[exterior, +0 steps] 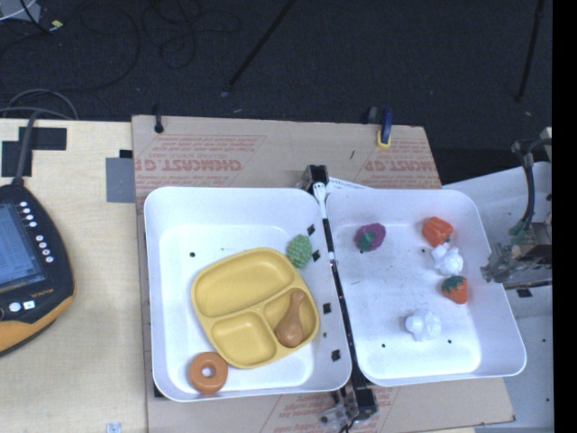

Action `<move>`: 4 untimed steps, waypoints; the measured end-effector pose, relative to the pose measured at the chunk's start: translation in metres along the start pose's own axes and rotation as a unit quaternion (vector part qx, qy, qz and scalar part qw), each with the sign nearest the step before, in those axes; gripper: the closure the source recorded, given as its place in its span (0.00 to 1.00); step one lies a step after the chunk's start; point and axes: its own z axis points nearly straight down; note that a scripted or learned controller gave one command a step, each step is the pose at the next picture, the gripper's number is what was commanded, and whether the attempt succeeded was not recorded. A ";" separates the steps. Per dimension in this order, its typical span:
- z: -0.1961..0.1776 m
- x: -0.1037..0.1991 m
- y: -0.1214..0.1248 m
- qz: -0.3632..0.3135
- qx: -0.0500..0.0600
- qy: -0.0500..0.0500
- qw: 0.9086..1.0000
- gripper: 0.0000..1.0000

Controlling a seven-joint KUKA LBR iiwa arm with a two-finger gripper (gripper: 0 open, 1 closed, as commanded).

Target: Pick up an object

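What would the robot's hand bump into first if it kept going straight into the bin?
The hand sits at the right bin's right edge, seemingly pointing left. Going straight on, it would probably meet the small orange-red toy first, or the white lump beside it. Height is hard to judge from above.

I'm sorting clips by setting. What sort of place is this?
Likely a robotics lab bench: two white bins of toy food such as a doughnut, a handheld control pendant on the bench, and loose cables on the dark floor.

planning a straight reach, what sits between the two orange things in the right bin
A small white lump lies between the upper orange piece and the lower one, in the camera view.
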 end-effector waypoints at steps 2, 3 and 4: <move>-0.191 0.033 0.072 -0.003 0.003 0.001 1.000 1.00; -0.103 0.054 0.109 -0.002 0.004 0.001 1.000 1.00; -0.085 0.123 0.109 -0.003 0.001 0.001 1.000 1.00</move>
